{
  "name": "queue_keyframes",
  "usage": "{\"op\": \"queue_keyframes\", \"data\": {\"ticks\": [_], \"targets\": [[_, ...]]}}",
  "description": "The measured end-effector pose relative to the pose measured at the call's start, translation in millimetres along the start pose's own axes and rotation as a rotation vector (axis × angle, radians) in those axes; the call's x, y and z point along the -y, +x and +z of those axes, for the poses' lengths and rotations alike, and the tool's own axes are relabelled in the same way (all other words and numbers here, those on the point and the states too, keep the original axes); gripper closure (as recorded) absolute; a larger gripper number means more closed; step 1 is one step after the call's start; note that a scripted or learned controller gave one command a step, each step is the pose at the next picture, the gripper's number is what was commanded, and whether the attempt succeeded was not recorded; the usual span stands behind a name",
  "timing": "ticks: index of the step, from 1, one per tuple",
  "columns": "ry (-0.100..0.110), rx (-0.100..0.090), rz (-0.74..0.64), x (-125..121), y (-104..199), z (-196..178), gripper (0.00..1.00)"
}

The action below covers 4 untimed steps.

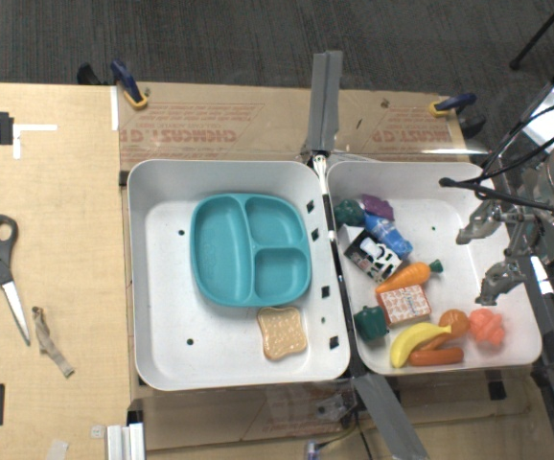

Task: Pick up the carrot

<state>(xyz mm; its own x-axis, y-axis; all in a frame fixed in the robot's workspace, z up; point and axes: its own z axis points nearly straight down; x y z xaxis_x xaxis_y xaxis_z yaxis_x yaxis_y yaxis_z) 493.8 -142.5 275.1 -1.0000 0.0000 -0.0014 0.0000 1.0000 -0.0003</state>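
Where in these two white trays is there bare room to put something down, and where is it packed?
Left white bin: bare floor left of the teal divided plate, and beside the toast slice. Right white bin: bare along the far wall, above the orange carrot. Its near half is packed: yellow banana, red-and-white box, round orange fruit.

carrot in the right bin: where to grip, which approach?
Grip the carrot mid-body from above, fingers across its narrow width. It lies tilted, green top toward the gripper, with the cow-print toy and the waffle block close alongside, so a side approach looks crowded.
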Motion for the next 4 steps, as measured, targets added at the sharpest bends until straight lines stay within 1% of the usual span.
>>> {"op": "queue_keyframes", "data": {"ticks": [1,2,3,4], "targets": [[0.0,-0.002,0.082,-9.4,-7.5,152.7,0.0],[0.002,0.011,0.032,-31.0,-59.2,177.6,0.0],[0.003,0.014,0.028,-32.1,-60.1,167.6,1.0],[0.0,0.001,0.015,-77.9,-11.9,83.1,1.0]]}}
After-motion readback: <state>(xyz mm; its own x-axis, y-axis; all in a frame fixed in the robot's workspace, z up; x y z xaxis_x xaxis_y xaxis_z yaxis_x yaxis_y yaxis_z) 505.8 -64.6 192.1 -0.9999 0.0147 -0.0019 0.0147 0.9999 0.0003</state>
